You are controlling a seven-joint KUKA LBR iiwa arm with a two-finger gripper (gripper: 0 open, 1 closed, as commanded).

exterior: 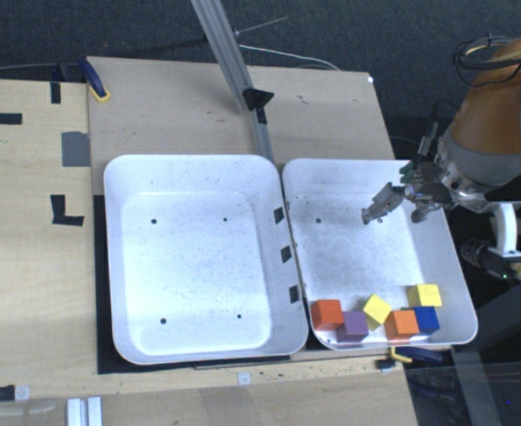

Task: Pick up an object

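Several small blocks lie along the near edge of the right bin: an orange block, a purple block, a yellow block, a second orange block, a blue block and another yellow block. My gripper hangs over the far right part of that bin, well above and behind the blocks. Its fingers are spread apart with nothing between them.
The left bin sits beside the right one, joined by a row of dark clips. A slanted metal pole rises from the far side between the bins. The arm's orange band fills the right edge.
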